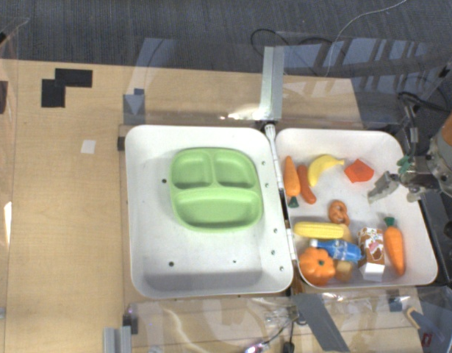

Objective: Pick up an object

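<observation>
The right bin holds several toy foods: a yellow banana, a red block, two orange carrot-like pieces along its left wall, a small brown pretzel, a corn cob, a blue bottle, an orange pumpkin, a patterned carton and a carrot with a green top. My gripper hangs over the bin's right side, just right of the red block and above the carrot. Its fingers are spread open with nothing between them.
A green divided plate lies in the left bin. A metal post stands behind the seam between the bins. A white cube sits at the right bin's front wall. Cables run at the back right.
</observation>
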`<state>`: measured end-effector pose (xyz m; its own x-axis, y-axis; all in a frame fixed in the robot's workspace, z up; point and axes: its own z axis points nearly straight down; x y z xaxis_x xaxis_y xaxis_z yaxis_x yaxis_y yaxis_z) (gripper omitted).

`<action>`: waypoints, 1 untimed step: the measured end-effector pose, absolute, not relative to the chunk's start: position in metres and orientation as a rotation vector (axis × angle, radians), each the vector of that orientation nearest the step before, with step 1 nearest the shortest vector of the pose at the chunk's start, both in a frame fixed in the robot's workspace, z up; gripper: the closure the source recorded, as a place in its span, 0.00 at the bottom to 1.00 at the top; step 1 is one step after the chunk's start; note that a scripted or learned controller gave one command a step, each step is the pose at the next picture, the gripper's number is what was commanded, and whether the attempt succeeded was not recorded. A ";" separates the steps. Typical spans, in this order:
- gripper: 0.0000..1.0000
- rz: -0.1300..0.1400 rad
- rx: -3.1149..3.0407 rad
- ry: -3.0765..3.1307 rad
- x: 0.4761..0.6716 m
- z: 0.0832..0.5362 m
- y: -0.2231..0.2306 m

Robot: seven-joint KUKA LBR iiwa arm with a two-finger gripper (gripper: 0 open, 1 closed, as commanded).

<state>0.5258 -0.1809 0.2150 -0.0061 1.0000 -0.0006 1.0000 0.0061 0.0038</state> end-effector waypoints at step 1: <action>0.00 0.007 2.205 2.229 0.492 0.099 -0.164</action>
